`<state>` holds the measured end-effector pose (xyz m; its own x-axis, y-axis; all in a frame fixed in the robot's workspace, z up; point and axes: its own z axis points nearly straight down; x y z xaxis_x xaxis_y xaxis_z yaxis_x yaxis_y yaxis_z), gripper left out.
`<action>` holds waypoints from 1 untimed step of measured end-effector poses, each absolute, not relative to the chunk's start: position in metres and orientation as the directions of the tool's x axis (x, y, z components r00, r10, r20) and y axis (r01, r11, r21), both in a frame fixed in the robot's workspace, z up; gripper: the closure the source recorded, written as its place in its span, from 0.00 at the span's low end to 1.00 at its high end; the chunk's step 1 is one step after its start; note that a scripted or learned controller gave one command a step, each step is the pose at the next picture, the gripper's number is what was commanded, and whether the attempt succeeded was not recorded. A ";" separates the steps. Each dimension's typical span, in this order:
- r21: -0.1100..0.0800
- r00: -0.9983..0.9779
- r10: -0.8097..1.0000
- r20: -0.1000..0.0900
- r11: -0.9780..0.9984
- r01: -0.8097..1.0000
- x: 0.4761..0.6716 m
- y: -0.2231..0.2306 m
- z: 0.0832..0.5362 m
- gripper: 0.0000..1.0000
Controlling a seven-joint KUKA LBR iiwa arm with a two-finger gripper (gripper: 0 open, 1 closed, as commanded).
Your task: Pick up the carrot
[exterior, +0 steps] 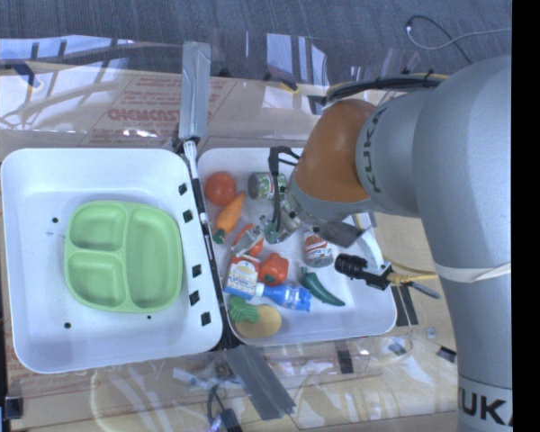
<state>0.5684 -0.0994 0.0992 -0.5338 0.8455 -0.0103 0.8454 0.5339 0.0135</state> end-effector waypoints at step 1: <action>0.008 -0.545 0.838 -0.007 0.545 0.838 0.620 -0.103 0.098 1.00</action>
